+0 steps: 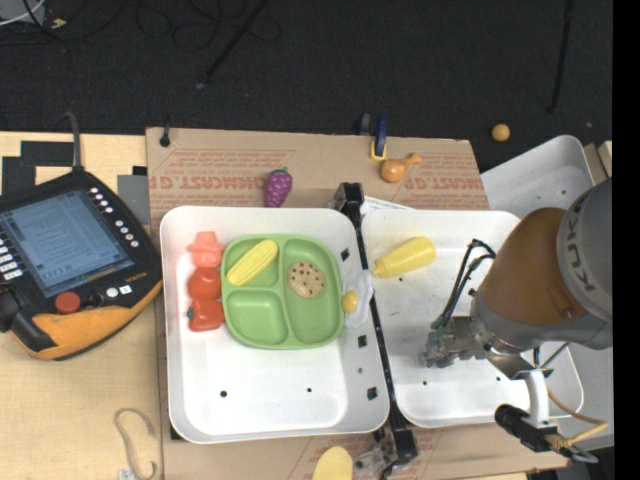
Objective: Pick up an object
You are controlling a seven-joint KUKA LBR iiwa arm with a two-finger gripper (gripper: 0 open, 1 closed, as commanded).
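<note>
My gripper [440, 351] is down in the right bin [430, 408], near its middle, under the grey arm with the orange band. A yellow squash-like toy [404, 257] lies at the back left of that bin, well apart from the gripper. In the left bin [260, 408] a green divided plate [283, 292] carries a yellow corn cob [250, 261] and a brown cookie [306, 279]. A red and pink toy [205, 283] lies left of the plate. A small yellow piece [350, 302] sits at the plate's right rim.
A purple grape toy [278, 186] and an orange pear-like toy [398, 167] lie on the cardboard behind the bins. A teach pendant [70, 253] rests on the bench at left. A yellow object [333, 463] lies below the bins.
</note>
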